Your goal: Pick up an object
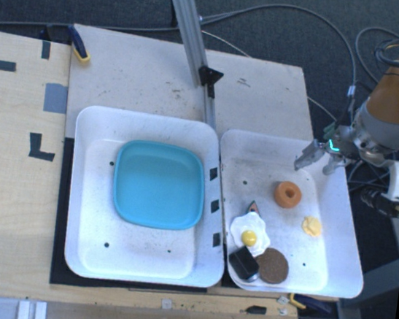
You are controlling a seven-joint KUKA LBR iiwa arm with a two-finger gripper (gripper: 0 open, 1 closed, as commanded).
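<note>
Honestly, hand (318, 161) looks open and empty; I'd drop straight over the donut (288, 194) nearby, then close.

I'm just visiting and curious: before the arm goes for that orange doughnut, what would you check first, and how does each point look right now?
1. Doughnut lies free, apart from other items: ok.
2. Hand near it, above the right bin's upper corner: ok.
3. Hand holding nothing: ok.
4. Fingers spread enough: cannot tell.
5. Fried egg and small yellow piece away from doughnut: ok.
6. Blue plate sits in other bin, out of the way: ok.
</note>
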